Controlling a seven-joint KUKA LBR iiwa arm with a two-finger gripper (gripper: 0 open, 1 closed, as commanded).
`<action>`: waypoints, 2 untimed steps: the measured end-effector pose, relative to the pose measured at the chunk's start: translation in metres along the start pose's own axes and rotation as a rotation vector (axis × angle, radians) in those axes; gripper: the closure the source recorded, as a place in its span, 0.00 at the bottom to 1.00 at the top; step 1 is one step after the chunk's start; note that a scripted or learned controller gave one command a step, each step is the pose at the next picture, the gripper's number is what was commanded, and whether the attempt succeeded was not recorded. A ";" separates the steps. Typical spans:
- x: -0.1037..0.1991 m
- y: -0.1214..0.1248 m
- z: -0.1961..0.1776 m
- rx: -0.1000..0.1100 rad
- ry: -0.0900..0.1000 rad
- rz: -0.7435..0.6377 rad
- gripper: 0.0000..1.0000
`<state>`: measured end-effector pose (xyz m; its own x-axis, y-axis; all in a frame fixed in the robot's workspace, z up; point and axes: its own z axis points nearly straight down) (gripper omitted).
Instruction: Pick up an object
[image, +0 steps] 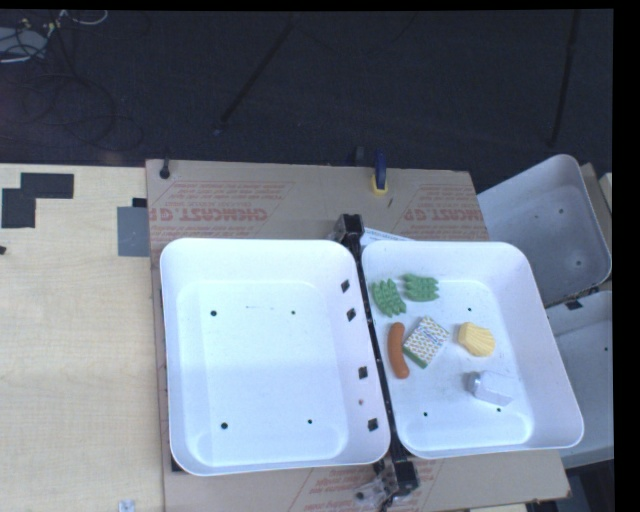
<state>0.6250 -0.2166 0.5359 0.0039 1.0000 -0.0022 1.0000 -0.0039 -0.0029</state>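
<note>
The right bin (545, 330) holds two green pieces (405, 292), an orange sausage (398, 350), a patterned block (426, 341), a yellow piece (477, 340) and a grey object (489, 388), all lying apart.

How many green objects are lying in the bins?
2. One green object lies near the divider in the right bin, above the orange sausage. The other green piece lies just to its right.

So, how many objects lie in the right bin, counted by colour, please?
Green: 2, leafy green toy piece and leafy green toy piece
Orange: 1, orange sausage-shaped toy
Yellow: 1, yellow ridged toy
Grey: 1, grey block
Patterned: 1, checkered square pad
Total: 6
</note>
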 end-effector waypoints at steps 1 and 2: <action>0.036 0.020 -0.001 -0.001 0.003 -0.007 1.00; 0.002 0.019 -0.001 -0.001 0.001 -0.002 1.00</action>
<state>0.6440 -0.2146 0.5370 0.0016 1.0000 -0.0014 1.0000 -0.0016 -0.0018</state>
